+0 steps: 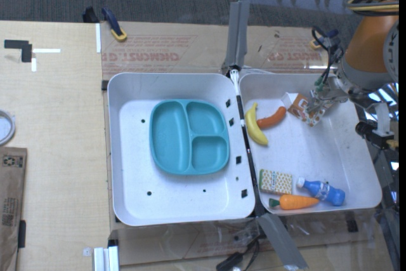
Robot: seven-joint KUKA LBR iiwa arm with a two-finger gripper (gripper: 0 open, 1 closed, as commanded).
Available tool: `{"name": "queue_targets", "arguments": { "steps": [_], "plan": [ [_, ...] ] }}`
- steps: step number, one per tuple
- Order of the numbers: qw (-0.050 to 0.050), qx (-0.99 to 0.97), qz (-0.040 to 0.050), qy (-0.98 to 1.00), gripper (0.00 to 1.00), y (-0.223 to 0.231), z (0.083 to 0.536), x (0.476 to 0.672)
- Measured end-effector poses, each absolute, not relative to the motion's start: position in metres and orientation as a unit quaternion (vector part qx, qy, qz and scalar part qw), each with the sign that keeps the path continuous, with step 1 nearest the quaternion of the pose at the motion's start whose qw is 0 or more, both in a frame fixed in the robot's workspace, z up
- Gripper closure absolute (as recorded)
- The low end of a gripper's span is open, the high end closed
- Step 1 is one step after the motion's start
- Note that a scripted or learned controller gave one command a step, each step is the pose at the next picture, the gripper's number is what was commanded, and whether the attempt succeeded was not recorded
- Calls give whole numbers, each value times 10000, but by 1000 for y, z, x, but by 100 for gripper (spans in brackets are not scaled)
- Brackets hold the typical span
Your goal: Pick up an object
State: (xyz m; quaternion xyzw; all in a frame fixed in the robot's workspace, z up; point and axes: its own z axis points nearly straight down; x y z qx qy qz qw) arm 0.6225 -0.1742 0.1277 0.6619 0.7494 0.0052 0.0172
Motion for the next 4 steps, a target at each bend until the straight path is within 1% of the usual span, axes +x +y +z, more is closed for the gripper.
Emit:
{"name": "queue_targets", "arguments": {
  "steps": [1, 2, 3, 4],
  "plan": [
    [168, 6623, 51, 7490, 0, -174, 127, 622],
    [178, 6628, 52, 7485, 100, -175, 137, 623],
    [172, 6628, 54, 7486, 0, -174, 137, 623],
    [12, 6286, -1, 7777, 0, -157, 104, 640]
  ]
}}
